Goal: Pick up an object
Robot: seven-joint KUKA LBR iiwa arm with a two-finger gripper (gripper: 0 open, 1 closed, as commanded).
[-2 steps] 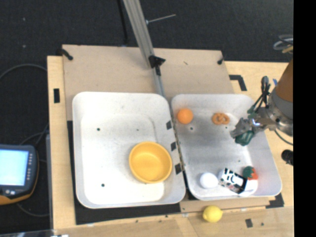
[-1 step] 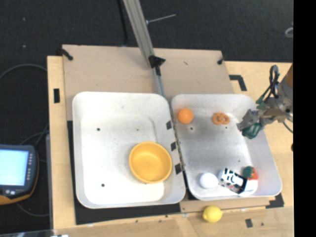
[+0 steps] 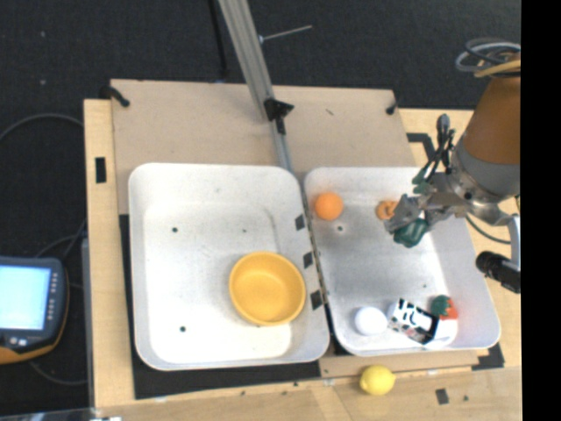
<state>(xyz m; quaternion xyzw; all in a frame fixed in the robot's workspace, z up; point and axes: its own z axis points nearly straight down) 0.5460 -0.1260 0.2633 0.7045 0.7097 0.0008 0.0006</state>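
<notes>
Camera view, read from the left edge: a handheld screen device (image 3: 31, 310) with a lit pale display lies at the lower left, off the bench, with dark cables curling above it. Next comes the left bin (image 3: 166, 235), a shallow white tray holding a yellow bowl (image 3: 266, 288) that sits upright toward its lower right corner. A grey metal pole (image 3: 250, 55) slants down from the top of the frame and ends near the seam between the two bins. The right bin (image 3: 351, 266) lies just beside the left one. In its upper left part rests an orange ball (image 3: 329, 206), well apart from the other things. Along its lower edge sit a white ball (image 3: 370, 320) and, just to the right, a black-and-white patterned object (image 3: 414, 317) touching a small red and green piece (image 3: 441, 306). Below that bin, on the bench itself at the lower middle-right of the frame, lies a yellow lemon-like fruit (image 3: 377, 380). In the upper right part of the right bin the gripper (image 3: 408, 224) reaches in from the right on the grey arm (image 3: 491, 139) with its orange band; a small orange object (image 3: 386, 209) shows just at its left side and a teal-green thing (image 3: 410, 232) sits at its tip, but whether either is pinched between the fingers cannot be told, nor how wide they stand.
</notes>
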